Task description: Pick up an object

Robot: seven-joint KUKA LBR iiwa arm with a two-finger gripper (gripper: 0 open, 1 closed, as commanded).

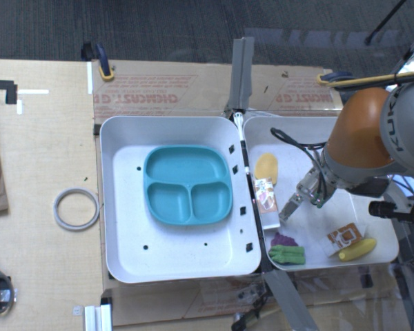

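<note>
The end effector [292, 208] is seen low in the right white bin [390, 254], just beside the flat pink-and-white packet [265, 194]; its spread cannot be told. The thin packet could be skidded against the wall and missed.

— Room around the blue plate [188, 184]?
— Bare white floor of the left bin [124, 205] on every side of it; widest below and to the left.
— Right of the plate, past the divider?
— Crowded. Just beyond: a yellow piece [266, 165] and a wrapped packet [265, 194] hugging the wall. Lower down, green and purple items [287, 251].
— Farther right still?
— Gripper [295, 204] and orange-banded arm [359, 133] overhead; a banana [357, 249] and small carton [344, 236] in the far corner.
</note>
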